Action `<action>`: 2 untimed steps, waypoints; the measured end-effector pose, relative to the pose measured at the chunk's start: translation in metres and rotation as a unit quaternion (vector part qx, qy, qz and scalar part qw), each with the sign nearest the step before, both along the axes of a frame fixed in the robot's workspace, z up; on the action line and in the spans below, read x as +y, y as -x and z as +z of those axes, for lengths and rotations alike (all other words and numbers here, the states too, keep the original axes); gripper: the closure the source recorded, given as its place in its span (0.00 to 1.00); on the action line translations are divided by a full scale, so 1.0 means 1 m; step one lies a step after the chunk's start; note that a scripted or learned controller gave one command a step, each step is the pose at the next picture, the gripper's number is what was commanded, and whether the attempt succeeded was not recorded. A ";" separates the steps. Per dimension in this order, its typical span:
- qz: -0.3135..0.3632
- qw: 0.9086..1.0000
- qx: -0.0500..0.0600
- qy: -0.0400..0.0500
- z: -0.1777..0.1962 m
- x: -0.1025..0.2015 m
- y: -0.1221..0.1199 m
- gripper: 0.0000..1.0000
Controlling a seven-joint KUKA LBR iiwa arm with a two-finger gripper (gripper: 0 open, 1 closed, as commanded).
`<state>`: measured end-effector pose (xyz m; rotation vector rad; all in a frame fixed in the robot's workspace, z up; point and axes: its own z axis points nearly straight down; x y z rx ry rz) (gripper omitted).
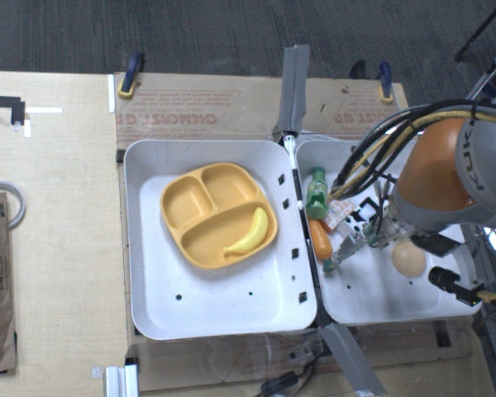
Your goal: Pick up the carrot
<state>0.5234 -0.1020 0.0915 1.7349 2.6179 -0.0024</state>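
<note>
Carrot (320, 239) lies at right bin's (380, 304) 9 o'clock wall, green bottle (317, 192) touching at its 12. Gripper (341, 255) sits just beside it at 4 o'clock; cannot tell its state, cables and wrist hide it. Risk: wall blocks closure, or bottle gets grabbed instead.

two white bins (140, 246); one yellow plate (182, 222), one banana (250, 233), one carrot (320, 239), one green bottle (317, 193), one egg (409, 260)

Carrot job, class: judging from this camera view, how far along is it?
Done: the gripper has reached the right bin, close beside the carrot. In hand: lining up a grasp. Left: the carrot lies on the bin floor by the green bottle, not lifted.
</note>
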 end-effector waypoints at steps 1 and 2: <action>-0.285 0.959 0.002 0.000 -0.001 -0.009 0.047 0.00; -0.566 0.824 0.001 0.001 -0.001 -0.062 0.041 0.00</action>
